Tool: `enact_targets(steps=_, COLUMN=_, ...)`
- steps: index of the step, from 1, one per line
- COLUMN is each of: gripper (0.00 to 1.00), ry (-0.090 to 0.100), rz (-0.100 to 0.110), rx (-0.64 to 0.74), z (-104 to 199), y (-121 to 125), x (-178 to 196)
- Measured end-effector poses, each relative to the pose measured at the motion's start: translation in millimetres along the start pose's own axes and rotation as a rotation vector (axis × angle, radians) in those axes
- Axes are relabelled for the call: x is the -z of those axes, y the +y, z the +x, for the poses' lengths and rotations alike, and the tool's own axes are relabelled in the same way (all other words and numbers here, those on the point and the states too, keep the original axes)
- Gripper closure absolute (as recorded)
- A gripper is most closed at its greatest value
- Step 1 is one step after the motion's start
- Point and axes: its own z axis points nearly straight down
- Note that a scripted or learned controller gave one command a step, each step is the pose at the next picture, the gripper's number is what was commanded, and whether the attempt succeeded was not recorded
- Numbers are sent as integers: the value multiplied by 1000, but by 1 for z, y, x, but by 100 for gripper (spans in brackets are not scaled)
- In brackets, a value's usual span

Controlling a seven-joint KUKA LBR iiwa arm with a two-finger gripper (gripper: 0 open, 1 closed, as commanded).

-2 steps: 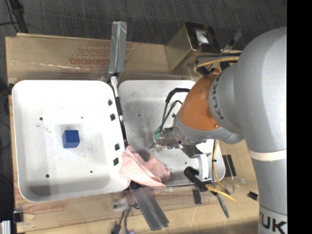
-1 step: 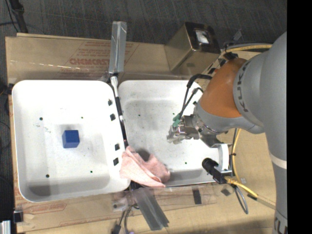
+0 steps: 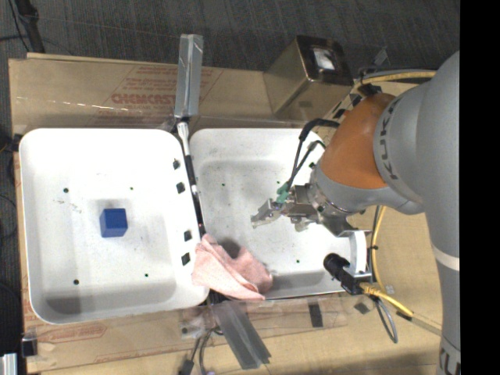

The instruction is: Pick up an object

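Two shallow white bins are being shown side by side on the desk (image 3: 47,76), which is covered with brown cardboard. The left bin (image 3: 47,162) is holding a small blue cube (image 3: 114,222), sitting a little toward 9 o'clock of that bin's middle, well apart from everything else. A pink cloth (image 3: 230,269) is lying crumpled at the 7 o'clock corner of the right bin (image 3: 234,155), draped partly over the bin's near rim; a dark patch beside it is being left unnamed, since it cannot be told whether it is shadow or another item.

The gripper (image 3: 266,212) is hanging over the middle of the right bin, pointing toward 9 o'clock, above and toward 1 o'clock of the cloth and apart from it. Its metal parts are small and blurred against the white floor, so it cannot be told how wide the fingers are standing, and nothing is being seen between them. Much of the right bin's 3 o'clock side is being hidden by the grey arm (image 3: 422,147) and its orange band.

Red printing is running across the cardboard at 12 o'clock of the left bin; it is being read only roughly, as something like "CHEMCAST". A small box (image 3: 308,73) with a white label is standing at 12 o'clock of the right bin, its label unreadable.
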Motion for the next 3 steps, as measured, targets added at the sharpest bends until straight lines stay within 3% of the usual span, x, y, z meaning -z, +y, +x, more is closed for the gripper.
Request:
enact_targets(steps=1, gripper=0, ry=1, rz=3, rx=192, z=29, y=-16, x=-84)
enact_targets(steps=2, gripper=0, ry=-1, rz=2, rx=-28, z=26, y=33, x=-87)
enact_targets(steps=3, gripper=0, ry=1, rz=2, rx=110, z=28, y=-12, x=-88)
